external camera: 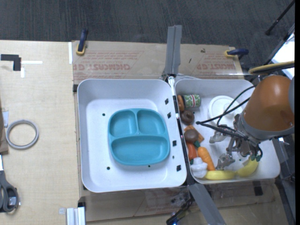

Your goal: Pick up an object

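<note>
The right bin holds several toy foods. A green can lies at its far left, beside a white round dish. Two brown pieces and an orange carrot line the left wall. A yellow banana and a second yellow piece lie along the near wall. My gripper hangs low in this bin, just above and behind the two yellow pieces, under the orange band. I see nothing held in it.
The left bin carries a teal divided plate. A grey tape ring and scissors lie on the bench at the far left. A white lump sits in the right bin's near left corner.
</note>
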